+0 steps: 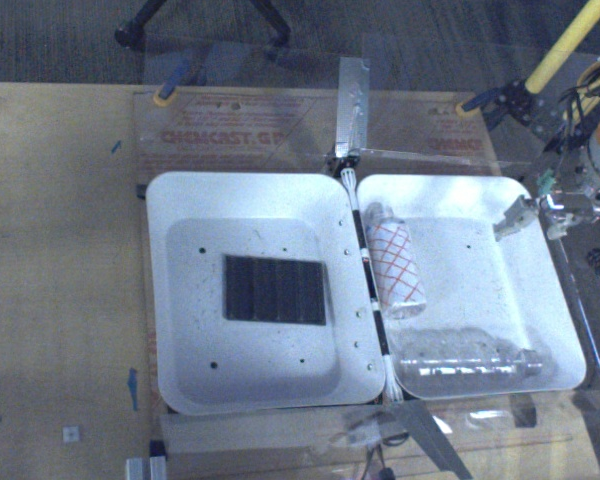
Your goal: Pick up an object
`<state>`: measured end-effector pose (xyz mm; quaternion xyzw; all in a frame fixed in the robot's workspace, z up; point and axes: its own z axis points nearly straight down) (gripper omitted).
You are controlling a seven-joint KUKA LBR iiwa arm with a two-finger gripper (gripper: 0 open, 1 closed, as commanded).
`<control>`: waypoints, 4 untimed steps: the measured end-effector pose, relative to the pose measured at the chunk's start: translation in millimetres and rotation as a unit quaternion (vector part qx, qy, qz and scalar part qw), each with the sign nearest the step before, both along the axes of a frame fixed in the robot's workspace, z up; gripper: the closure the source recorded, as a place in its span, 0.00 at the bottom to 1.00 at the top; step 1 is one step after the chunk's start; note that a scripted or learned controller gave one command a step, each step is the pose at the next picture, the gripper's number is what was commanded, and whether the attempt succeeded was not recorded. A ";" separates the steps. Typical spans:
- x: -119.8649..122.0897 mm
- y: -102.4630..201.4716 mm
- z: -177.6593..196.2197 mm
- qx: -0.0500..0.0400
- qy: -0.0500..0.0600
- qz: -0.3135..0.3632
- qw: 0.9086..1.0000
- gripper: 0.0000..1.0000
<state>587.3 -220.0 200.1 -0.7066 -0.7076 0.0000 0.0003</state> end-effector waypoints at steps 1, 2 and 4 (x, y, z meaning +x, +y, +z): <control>-21.7 75.0 -74.1 0.000 0.001 -0.096 0.995 0.00; 10.8 88.2 -112.3 -0.001 -0.003 -0.070 0.998 0.00; 73.2 85.6 -113.5 -0.001 -0.003 0.008 1.000 0.00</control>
